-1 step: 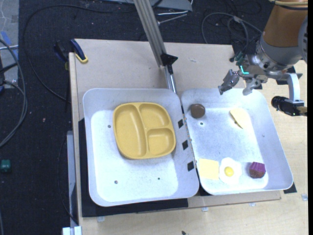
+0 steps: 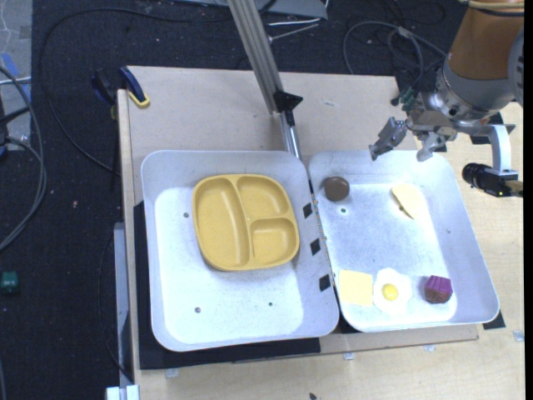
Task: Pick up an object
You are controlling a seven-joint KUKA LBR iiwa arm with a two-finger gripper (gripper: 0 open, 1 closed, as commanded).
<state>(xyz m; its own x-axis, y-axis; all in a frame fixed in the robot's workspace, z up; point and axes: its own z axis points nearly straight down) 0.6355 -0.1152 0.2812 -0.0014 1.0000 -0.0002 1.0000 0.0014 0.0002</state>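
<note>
The right bin (image 2: 466,248) holds a round brown piece (image 2: 336,189) at its far left corner and a pale yellow wedge (image 2: 406,200) near its far edge. Along its near edge lie a yellow square slice (image 2: 356,287), a fried egg (image 2: 391,292) and a small purple piece (image 2: 438,289). My gripper (image 2: 408,142) hangs open above the far rim of the right bin, with nothing between its fingers. It is up and to the right of the brown piece and just beyond the wedge.
The left bin (image 2: 166,307) carries a yellow divided plate (image 2: 246,222). A metal pole (image 2: 258,44) slants down from the top to the gap between the bins. Cables lie on the dark floor to the left and behind the bench.
</note>
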